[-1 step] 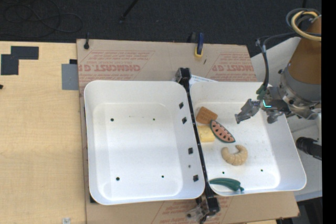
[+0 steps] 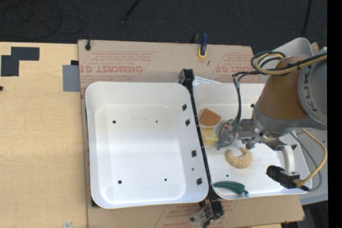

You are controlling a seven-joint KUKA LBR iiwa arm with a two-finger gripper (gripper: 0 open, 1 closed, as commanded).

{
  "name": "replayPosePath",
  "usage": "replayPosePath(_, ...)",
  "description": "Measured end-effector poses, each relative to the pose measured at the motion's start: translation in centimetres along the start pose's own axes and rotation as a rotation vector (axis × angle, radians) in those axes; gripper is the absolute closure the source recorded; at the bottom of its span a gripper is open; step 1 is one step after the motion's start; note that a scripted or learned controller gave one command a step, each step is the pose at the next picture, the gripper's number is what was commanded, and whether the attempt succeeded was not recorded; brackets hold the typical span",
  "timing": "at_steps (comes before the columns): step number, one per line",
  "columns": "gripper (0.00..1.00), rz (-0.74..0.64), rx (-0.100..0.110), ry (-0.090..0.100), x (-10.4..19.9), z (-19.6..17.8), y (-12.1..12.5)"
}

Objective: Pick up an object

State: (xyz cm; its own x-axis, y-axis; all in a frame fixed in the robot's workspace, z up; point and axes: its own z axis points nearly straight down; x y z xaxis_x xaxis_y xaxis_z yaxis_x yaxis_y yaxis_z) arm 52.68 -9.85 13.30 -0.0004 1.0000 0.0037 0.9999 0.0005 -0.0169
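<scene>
Camera view, contents of bench.

1. Worktop (image 2: pixel 37 131): pale wood, with a brown cardboard sheet (image 2: pixel 133 64) laid under both bins. A blue clamp (image 2: pixel 202 45) sits at the sheet's far edge.
2. Left bin (image 2: pixel 93 115): shallow, white, with small dark dots on its floor.
3. Right bin (image 2: pixel 224 91): shallow, white, set edge to edge with the left bin. It holds items 4 to 7.
4. Orange-brown slice (image 2: pixel 209 117), shaped like toast: lies flat near the wall shared with the left bin, toward the far side.
5. Yellow block (image 2: pixel 208 137): just on the near side of the slice, close to the same shared wall.
6. Tan crescent (image 2: pixel 239 159), like a toy croissant: mid-floor of the right bin, its ends pointing away from the camera, apart from the block.
7. Green-handled tool (image 2: pixel 231 186): lies along the near rim of the right bin, well apart from the crescent.
8. Arm (image 2: pixel 286 99): grey with an orange band, reaching in from the right over the right bin.
9. Claw (image 2: pixel 228 135): low over the right bin, between the yellow block and the tan crescent and just beyond the crescent. Whether it is released or clenched cannot be told. No item is seen in its grasp.
</scene>
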Motion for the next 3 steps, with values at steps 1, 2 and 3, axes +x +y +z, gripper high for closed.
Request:
replayPosePath(1, 0.0, 0.002, -0.041, -0.013, -1.0, 4.1, -4.2)
replayPosePath(2, 0.0, 0.0, -0.019, -0.005, -3.0, 4.5, 1.1)
replayPosePath(3, 0.0, -0.004, -0.018, -0.002, 0.2, 4.4, 6.4)
